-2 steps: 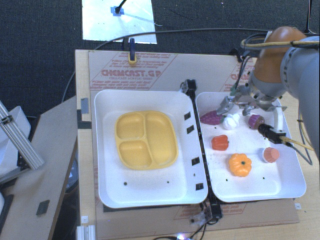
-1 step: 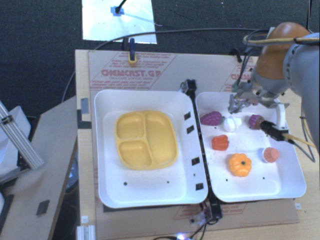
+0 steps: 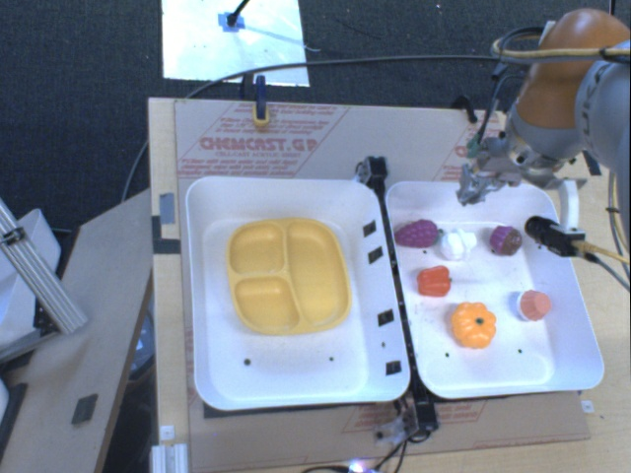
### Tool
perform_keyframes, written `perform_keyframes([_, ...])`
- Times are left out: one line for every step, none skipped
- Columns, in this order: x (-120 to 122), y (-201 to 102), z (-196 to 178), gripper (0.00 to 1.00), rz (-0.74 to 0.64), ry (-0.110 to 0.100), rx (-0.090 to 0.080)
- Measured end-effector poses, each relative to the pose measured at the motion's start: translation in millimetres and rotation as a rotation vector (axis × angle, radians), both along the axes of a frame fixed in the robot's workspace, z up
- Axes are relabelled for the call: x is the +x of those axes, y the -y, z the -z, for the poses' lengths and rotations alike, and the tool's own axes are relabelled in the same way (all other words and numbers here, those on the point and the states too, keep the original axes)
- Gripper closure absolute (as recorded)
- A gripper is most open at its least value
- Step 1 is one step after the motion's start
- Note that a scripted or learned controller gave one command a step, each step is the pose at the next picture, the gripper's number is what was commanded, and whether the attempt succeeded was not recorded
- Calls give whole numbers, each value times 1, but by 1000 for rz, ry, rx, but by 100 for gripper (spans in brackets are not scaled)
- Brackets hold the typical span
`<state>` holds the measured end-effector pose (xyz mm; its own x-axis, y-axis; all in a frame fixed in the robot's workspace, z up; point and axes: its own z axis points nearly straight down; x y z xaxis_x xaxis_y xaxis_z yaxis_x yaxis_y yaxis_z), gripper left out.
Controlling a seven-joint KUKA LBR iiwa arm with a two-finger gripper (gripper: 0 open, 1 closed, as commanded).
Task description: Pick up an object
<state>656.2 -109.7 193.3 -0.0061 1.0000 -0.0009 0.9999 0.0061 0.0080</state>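
Tool, grip unclear, above right bin; "CHEMCAST GP" board behind.

Yellow divided plate in the left white bin, blue clamp at 12 o'clock from it, white paper sheet beyond
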Motion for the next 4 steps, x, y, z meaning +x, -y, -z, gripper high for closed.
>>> perform_keyframes([2,-8,-48,100,-1,-1,0])
perform_keyframes([3,-8,-83,100,0,-2,0])
perform_keyframes([-19,-57,-84,100,-2,-7,2])
perform_keyframes([-32,-106,-66,100,-3,-8,2])
